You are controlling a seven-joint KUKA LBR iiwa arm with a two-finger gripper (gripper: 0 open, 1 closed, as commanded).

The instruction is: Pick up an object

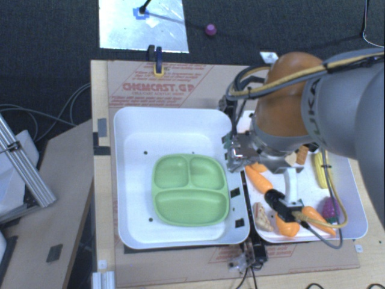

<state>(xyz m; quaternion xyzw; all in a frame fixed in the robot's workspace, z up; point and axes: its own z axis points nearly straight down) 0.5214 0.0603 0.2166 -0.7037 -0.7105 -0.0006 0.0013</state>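
In the right bin (360,221), an orange carrot (260,179) lies near the left wall. A second carrot (316,217) and a small orange piece (287,226) lie toward the front. A pale bread wedge (262,215) sits in the front left corner. A purple grape bunch (328,208) and a yellow banana (322,172) lie on the right side. The arm's orange band (289,101) and grey body hang over the back of this bin. My gripper (237,152) is low at the wall between the two bins, just behind the first carrot, mostly hidden under the wrist.
The left bin (129,161) holds a green divided plate (190,188). A cardboard sheet (162,86) lies under both bins. A silver plate (143,17) and a small purple ball (210,29) rest on the dark floor behind.
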